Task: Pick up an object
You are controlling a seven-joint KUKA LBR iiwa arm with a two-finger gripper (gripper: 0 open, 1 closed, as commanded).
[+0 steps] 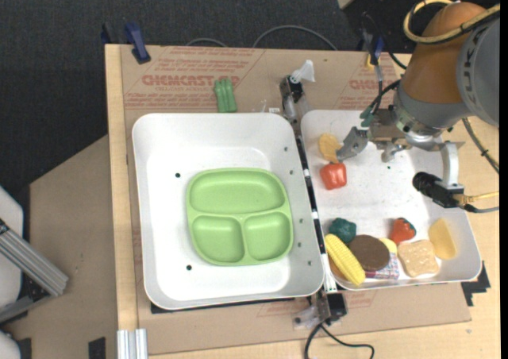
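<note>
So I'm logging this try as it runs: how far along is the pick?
Done: the arm has reached over the right bin, and the gripper hangs by the yellow piece and red pepper. In hand: nothing shows between its fingers. Left: close on one toy and lift it. The corn, brown disc and the others lie untouched at the bin's near end.

Green tray, white bins, red pepper, yellow corn.

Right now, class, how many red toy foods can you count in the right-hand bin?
2. One red pepper lies near the bin's left wall, below the gripper. A second red piece sits lower down, among the pile along the bottom edge. Others could be hidden under that pile.
</note>
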